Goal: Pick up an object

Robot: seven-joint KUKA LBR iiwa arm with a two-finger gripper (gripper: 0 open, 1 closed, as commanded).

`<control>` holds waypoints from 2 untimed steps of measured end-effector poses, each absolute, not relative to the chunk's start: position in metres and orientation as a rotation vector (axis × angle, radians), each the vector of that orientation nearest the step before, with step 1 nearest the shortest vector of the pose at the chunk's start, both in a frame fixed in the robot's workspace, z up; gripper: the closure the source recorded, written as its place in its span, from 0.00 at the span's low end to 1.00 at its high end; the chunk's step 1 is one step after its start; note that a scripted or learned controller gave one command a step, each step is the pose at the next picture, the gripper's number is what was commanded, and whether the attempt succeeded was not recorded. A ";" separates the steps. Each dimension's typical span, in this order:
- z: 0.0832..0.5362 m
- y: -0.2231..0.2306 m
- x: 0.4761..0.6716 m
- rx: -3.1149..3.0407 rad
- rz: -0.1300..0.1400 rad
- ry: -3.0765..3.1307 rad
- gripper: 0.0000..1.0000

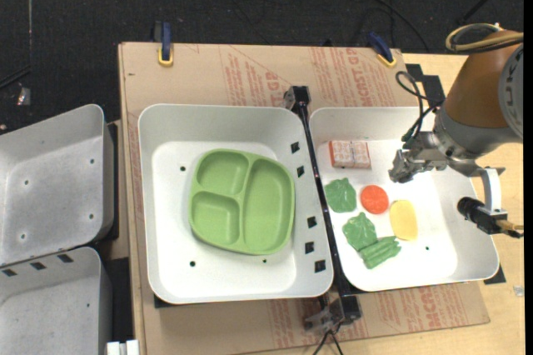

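Camera view has the gripper [405, 167] hovering over the right bin [475, 266], finger state impossible to tell. Nearest object, an orange disc [374, 198], lies just below-left; descend squarely over it, clear of the yellow piece [404, 219].

The brown cardboard sheet [250, 66] under the two bins has red printing on it. The letters are upside down and faded (some look like "TO" and a number), so the words cannot be read for sure. The small pink box [350, 153] in the right bin [466, 262] has marks on its top, but they are too tiny to read.
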State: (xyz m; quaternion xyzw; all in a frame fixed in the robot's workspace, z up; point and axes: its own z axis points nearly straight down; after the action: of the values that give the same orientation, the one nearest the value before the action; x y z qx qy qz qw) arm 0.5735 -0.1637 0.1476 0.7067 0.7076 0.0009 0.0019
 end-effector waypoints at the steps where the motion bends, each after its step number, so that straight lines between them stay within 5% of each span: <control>1: 0.199 -0.163 0.565 2.216 0.004 2.220 1.00; 2: 0.263 -0.163 0.567 2.214 0.005 2.219 1.00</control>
State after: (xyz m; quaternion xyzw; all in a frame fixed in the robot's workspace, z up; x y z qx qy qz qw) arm 0.5669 -0.1635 0.2633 0.7062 0.7080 0.0017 0.0035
